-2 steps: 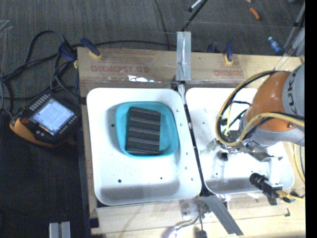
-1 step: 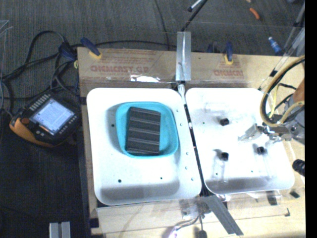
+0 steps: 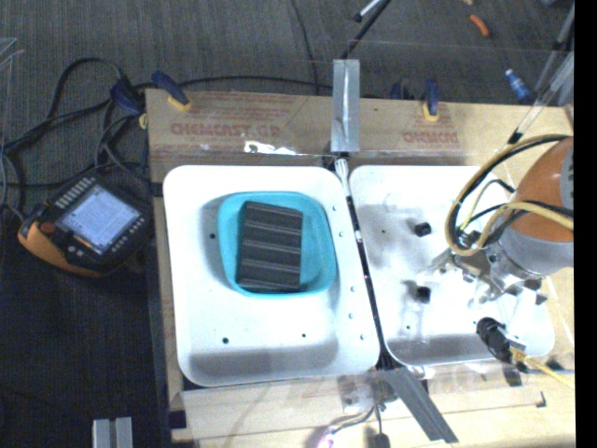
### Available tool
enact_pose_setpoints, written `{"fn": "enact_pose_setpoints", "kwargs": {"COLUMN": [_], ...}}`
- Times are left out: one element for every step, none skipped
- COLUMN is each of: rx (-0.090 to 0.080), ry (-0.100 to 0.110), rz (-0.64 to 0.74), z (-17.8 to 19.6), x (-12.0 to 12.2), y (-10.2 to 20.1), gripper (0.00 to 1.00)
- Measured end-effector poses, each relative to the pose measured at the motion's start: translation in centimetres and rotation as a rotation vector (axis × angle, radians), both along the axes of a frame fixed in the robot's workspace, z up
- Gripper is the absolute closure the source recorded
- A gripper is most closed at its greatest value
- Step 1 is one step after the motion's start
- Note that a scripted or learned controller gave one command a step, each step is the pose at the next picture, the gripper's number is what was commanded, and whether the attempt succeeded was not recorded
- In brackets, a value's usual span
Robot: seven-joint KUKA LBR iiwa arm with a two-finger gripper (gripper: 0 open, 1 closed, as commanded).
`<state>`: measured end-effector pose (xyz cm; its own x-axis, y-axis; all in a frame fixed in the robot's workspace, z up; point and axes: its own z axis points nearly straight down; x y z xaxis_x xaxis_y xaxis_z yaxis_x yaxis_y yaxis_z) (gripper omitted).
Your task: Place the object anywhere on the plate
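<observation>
Plainly, object: a dark grey ribbed block point(image 3: 270, 245), flat and rectangular, with raised bars running across its top.
Where it lies: on the turquoise plate point(image 3: 319, 250) in the left bin point(image 3: 187, 278), well apart from the hand and across the divider from it, on the far side as the arm reaches.
Hand: the hand point(image 3: 494, 283) sits low over the right bin point(image 3: 392, 213), under the grey wrist and orange band; whether it is open or closed I cannot tell, cables and brackets clutter it, and I see nothing held in it.
Task standing: judging by how things lie, the block already rests squarely within the plate's rim, so the placing looks done.
Likely weight: I'd guess light to middling; it looks like moulded plastic or rubber, not metal.
Stiffness: probably stiff, keeps its straight edges, no sag visible.
Surface: matte, and the ribs should give grip rather than slip.
Fragility: looks sturdy, unlikely to chip from a short drop.
Where to hold: across the two long sides near the middle, from above, so it hangs level.
Nearby bits: small dark pieces point(image 3: 422, 228) lie in the right bin, just beside the hand on its plate-ward side.
</observation>
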<state>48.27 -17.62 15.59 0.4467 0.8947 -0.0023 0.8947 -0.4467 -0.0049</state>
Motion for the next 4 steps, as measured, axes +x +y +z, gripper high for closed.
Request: {"fn": "enact_pose_setpoints", "kwargs": {"rx": [-0.013,-0.001,-0.001,0.001], "ry": [-0.008,-0.001,-0.003,-0.001], "rz": [-0.029,0.213,0.324,0.267], "z": [-6.0,4.3,7.0,5.8], "x": [0.0,0.3,3.9,0.8], "y": [6.1,2.5,-2.3,5.5], "gripper": [0.00,0.00,0.00,0.00]}}
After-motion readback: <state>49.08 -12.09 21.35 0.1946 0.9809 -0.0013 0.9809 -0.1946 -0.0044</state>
